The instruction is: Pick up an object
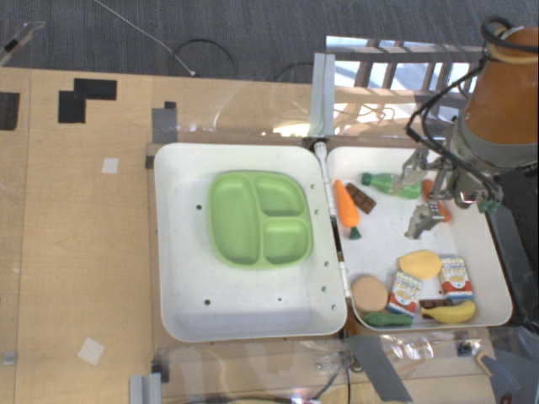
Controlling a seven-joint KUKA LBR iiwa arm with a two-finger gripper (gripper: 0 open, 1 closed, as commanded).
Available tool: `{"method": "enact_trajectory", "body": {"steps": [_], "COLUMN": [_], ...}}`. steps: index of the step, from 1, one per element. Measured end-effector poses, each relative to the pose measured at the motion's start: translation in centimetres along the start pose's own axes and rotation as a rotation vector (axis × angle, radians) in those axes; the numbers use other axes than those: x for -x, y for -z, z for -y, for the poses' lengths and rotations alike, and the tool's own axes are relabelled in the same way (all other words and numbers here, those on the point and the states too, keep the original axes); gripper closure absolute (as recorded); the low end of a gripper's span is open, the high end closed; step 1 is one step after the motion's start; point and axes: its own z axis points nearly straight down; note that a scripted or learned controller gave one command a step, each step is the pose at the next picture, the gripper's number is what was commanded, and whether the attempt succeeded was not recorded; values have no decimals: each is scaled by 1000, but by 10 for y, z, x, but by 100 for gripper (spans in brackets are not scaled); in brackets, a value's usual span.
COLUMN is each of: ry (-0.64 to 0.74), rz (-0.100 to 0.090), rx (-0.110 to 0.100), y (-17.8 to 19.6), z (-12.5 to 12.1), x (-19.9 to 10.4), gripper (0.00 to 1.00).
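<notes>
Nearest you, along the right bin's [502, 305] front edge: a banana [450, 312], two small cartons [405, 289] [455, 278], a tan round cookie [369, 292] and a yellow chip-like piece [420, 264]. Farther back, your gripper [427, 217] hangs over the bin's floor; whether it's spread or pinching, you can't tell. Beyond lie the carrot [346, 204] and green bottle [391, 183]. The left bin [181, 310] holds a green divided plate [258, 218].

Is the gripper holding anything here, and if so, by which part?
Nothing is held. The gripper hangs open over the right bin, with bare bin floor between its fingers; the green bottle lies beside it.
</notes>
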Motion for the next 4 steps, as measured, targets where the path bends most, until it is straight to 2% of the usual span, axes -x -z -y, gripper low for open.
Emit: {"method": "enact_trajectory", "body": {"steps": [1, 2, 4], "ry": [-22, -115, -446], "rz": [-10, 3, 5], "rx": [2, 1, 2], "y": [-136, -171, -171], "z": [1, 0, 3], "x": [25, 20, 20], "gripper": [0, 0, 0]}}
